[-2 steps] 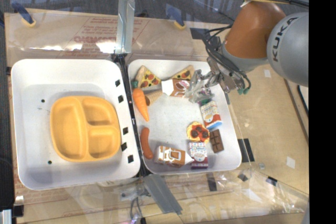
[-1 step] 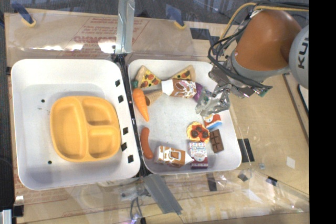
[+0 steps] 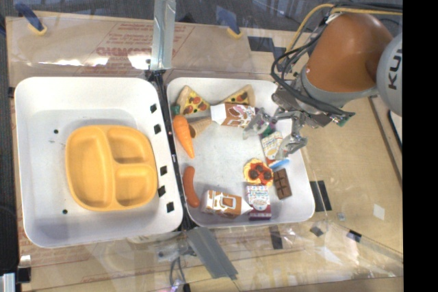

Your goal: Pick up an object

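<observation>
My gripper (image 3: 275,133) hangs low over the right side of the right bin (image 3: 226,154), its two fingers spread open. A small white and green packet (image 3: 272,143) lies right under it, between the fingertips, resting on the bin floor and not lifted. Close by lie a round red and yellow toy (image 3: 258,171), a brown chocolate bar (image 3: 282,182) and a brown and white box (image 3: 236,116). The orange wrist band (image 3: 342,51) and cables cover the bin's far right corner.
The right bin also holds two pizza slices (image 3: 194,102) (image 3: 239,96), a carrot (image 3: 183,135), a sausage (image 3: 191,187) and small cartons (image 3: 222,202) (image 3: 259,198) along the front wall. The left bin (image 3: 41,106) holds a yellow divided plate (image 3: 111,166).
</observation>
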`<state>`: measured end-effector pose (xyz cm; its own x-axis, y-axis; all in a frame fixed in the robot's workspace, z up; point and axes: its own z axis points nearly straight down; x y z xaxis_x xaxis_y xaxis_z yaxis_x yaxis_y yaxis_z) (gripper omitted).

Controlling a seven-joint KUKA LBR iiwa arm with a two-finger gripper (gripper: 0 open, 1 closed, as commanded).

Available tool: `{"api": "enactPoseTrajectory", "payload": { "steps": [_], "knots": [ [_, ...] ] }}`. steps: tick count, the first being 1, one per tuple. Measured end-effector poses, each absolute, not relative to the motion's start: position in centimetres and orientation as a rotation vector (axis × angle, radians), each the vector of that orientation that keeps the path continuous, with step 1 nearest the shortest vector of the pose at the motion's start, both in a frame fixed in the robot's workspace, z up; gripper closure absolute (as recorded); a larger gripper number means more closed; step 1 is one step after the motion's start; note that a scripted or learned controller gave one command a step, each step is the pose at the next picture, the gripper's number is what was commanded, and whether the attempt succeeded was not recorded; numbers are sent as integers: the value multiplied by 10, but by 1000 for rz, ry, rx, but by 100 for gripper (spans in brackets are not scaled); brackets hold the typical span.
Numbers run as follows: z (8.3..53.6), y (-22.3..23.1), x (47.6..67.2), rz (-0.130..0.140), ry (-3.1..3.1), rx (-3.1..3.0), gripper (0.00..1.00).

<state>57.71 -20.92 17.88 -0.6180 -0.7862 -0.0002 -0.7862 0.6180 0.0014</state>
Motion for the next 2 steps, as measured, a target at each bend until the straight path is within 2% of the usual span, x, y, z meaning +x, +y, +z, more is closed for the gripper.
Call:
{"api": "enactPoseTrajectory", "payload": {
  "steps": [1, 2],
  "knots": [
    [93, -209, 605, 1, -2757, 1514, 0],
    [93, -152, 602, -1, -2780, 1467, 0]
  ]
}}
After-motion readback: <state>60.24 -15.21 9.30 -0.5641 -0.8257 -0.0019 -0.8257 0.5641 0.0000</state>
